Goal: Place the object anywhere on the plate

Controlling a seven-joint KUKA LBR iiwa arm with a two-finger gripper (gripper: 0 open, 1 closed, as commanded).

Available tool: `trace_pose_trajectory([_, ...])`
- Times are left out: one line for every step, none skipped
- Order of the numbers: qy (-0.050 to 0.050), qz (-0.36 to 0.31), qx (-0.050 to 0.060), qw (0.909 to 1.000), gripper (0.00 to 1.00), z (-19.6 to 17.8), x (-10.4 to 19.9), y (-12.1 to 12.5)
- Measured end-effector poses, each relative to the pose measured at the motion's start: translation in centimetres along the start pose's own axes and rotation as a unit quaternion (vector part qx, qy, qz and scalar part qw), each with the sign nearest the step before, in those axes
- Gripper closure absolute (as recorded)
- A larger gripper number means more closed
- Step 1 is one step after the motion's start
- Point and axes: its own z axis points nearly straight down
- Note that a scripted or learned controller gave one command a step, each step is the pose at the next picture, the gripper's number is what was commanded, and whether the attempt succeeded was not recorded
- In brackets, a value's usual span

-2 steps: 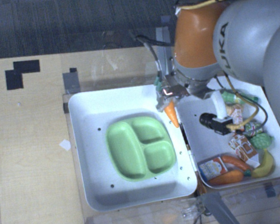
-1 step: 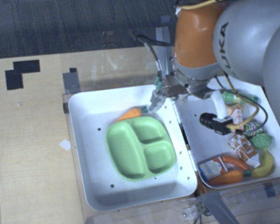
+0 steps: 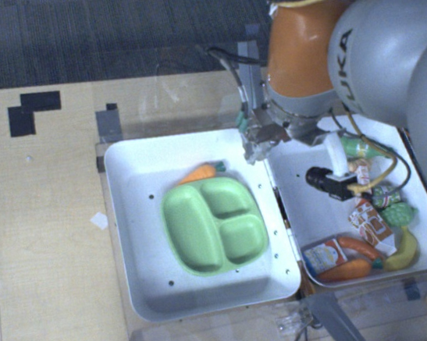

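A green plate (image 3: 215, 226) lay in the left bin (image 3: 137, 216); an orange carrot (image 3: 199, 173) touched its far rim. The gripper (image 3: 260, 139) hung above the bins' divide.

Soft, even light; slight blur

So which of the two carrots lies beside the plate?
The carrot in the left bin, against the green plate's far rim; the other carrot lies in the right bin.

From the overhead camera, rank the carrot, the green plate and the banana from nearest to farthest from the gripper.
1. Carrot, in the left bin just left of the gripper.
2. Green plate, middle of the left bin.
3. Banana, the right bin's near right corner.
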Motion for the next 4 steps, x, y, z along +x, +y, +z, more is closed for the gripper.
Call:
trace_pose_trajectory([0.0,-0.037,0.002,0.9993,1.0,-2.6,3.2,-9.3])
trace_pose_trajectory([0.001,-0.098,0.003,0.9952,1.0,-0.1,12.4,-6.4])
trace_pose_trajectory([0.001,-0.099,0.0,0.9951,1.0,-1.2,12.4,-6.2])
trace_pose_trajectory([0.001,-0.102,0.003,0.9948,1.0,-0.6,16.9,-7.2])
